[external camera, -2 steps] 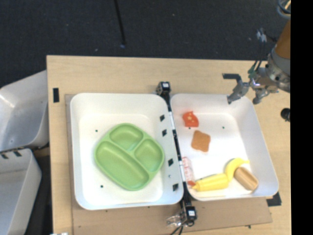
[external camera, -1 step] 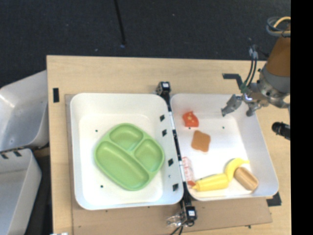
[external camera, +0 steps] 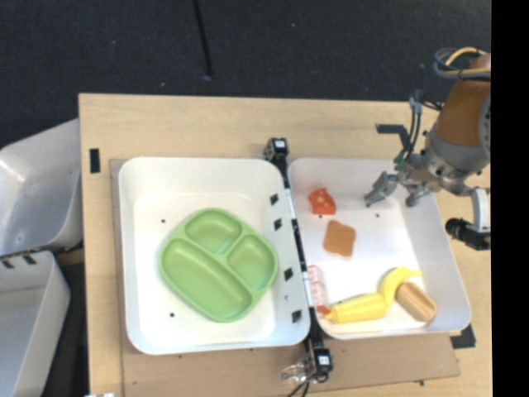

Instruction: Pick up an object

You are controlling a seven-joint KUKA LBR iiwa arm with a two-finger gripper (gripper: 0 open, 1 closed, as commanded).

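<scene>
Dark carpet floor [external camera: 248, 31], wooden bench [external camera: 207, 122]

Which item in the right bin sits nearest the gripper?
The small red-orange piece, at the bin's upper left. The brown slice lies lower, and the banana lies lower still, farther from the gripper.
</scene>
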